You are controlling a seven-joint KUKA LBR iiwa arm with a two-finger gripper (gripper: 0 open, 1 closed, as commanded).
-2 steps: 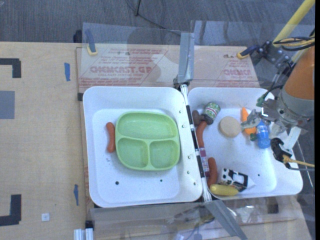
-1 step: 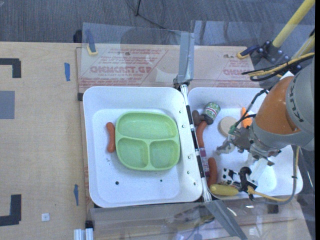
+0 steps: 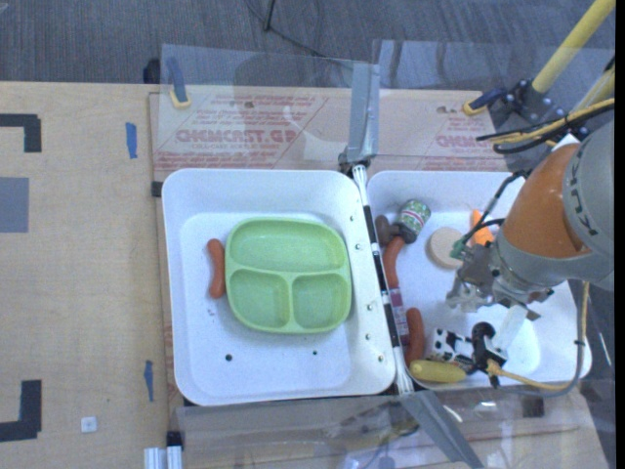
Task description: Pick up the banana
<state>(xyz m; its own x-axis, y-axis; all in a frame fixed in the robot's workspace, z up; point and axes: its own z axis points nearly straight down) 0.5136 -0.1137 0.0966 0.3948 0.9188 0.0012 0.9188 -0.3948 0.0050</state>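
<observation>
None of the pick looked done: the banana (image 3: 437, 370) lay ungrasped in the near left corner of the right bin (image 3: 547, 179), the pincer (image 3: 472, 299) hung just beyond it, apart or together I could not tell, so descent, grasp and lift remained.

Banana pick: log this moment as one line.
task: pick up banana | banana: near left corner of right bin, not held | gripper: over right bin, apart from banana | state: unpicked
</observation>
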